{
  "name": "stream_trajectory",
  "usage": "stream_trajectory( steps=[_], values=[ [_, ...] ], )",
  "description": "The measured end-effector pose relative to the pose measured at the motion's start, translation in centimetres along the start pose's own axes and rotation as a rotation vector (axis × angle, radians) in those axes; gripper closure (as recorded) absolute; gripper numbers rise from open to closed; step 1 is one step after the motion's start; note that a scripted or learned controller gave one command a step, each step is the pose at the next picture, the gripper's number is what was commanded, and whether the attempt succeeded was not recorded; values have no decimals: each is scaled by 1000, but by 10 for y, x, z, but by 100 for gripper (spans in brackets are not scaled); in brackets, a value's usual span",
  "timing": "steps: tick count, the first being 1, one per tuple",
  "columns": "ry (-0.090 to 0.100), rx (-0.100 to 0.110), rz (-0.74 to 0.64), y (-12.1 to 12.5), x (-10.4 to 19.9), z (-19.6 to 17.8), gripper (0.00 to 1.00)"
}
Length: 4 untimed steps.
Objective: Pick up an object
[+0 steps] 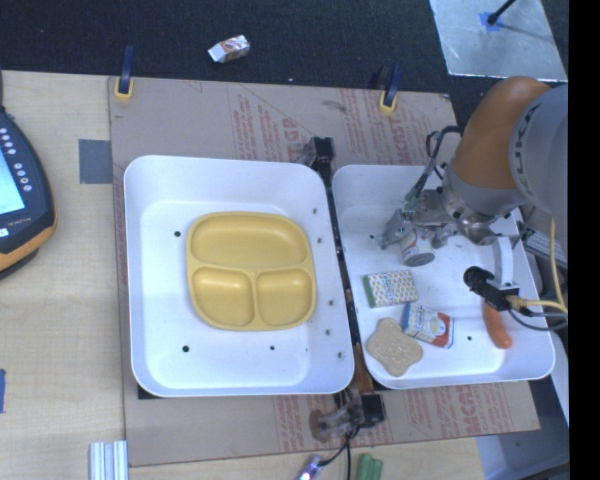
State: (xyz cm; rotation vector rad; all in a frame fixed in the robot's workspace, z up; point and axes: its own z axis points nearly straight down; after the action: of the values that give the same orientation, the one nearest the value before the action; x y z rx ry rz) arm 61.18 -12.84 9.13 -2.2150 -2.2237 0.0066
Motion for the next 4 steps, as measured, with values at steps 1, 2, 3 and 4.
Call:
stream_trajectory(
  steps=[1,2,3,4],
  values=[
    [1,-3,0,31,4,-1,0],
    [0,0,-3,18,28,-1,0],
    [1,-3,-2,36,25,-1,0],
    [1,-5,2,33,0,-54,0]
  ],
)
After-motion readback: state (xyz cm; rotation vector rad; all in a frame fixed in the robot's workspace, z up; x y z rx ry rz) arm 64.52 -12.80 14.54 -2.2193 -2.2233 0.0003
